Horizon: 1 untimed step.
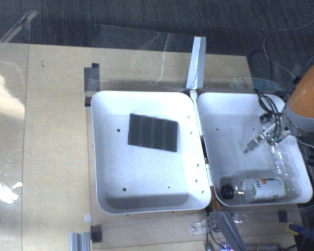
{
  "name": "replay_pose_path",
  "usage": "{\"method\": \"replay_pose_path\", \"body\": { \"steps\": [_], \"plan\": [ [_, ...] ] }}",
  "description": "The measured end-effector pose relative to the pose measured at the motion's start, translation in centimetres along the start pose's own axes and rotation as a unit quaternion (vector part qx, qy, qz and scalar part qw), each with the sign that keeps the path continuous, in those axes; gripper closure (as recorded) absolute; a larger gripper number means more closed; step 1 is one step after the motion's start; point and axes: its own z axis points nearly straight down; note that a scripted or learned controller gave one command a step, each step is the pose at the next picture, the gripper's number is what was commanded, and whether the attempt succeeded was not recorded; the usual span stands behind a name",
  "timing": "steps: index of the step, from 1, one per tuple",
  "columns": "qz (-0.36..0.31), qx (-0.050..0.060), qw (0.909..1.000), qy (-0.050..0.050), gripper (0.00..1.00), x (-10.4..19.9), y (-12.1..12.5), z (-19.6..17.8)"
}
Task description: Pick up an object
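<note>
Gripper: you see it above the right bin, in that bin's upper right part, reaching in from the right edge of the view. Its metal fingers point down and to the left. You cannot tell from this view whether they are open or closed, and nothing is visibly held between them.
Arm: you see the orange band at the right edge, with grey housing just below it and black cables looping beside the wrist.
Right bin: shallow, white, with rounded corners; it sits beside the left bin, the two rims nearly touching along the middle.
Bottle: you find it lying on its side along the near wall of the right bin. Its black cap points left, its label band faces up, and its body appears clear. It lies well apart from the gripper, below it in the view.
Clear object: a faint transparent item sits between the gripper and the bottle, close to the right wall; you cannot make out what it is.
Left bin: shallow and white.
Dark pad: a flat, dark grey rectangle lying on the floor of the left bin, in its upper half, slightly rotated.
Bench: light wood surface carrying both bins, with clear panels standing around it.
</note>
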Motion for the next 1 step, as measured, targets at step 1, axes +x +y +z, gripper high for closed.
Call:
{"method": "replay_pose_path", "body": {
  "steps": [1],
  "plan": [
    [0.044, 0.003, 0.999, -0.008, 0.0, -0.33, -2.12, -8.39]
  ]
}}
